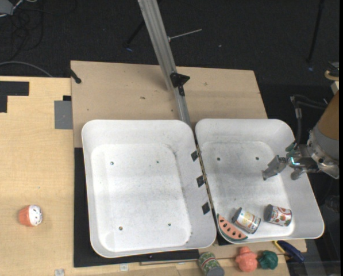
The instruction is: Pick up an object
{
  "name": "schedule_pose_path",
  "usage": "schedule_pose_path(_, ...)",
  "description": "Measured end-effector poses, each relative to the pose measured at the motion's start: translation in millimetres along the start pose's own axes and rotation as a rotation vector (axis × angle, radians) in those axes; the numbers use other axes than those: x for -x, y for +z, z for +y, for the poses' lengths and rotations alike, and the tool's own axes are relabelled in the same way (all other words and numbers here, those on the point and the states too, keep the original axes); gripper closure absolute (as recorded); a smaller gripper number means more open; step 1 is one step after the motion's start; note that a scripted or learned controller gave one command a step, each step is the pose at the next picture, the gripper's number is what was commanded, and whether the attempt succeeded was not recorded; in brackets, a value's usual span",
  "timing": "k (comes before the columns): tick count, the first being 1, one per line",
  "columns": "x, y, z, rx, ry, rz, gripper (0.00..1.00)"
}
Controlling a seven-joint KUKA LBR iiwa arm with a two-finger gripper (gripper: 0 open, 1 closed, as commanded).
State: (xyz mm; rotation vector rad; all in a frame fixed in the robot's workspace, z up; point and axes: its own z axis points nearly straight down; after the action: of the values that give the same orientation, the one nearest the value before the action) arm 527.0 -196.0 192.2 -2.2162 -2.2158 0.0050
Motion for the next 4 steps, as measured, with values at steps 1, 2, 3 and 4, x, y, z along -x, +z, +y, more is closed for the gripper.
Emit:
schedule_pose_path(1,0,-2,1,0.005,0.001,-0.001,0.0)
schedule_pose_path(2,-2,44,7,0.0,0.0,0.0,0.0)
schedule_pose_path(3,-3,99,6,-0.001,0.001,0.0,0.0)
schedule_pose_path(4,-1,86,7,0.003,0.006,-0.002,1.0)
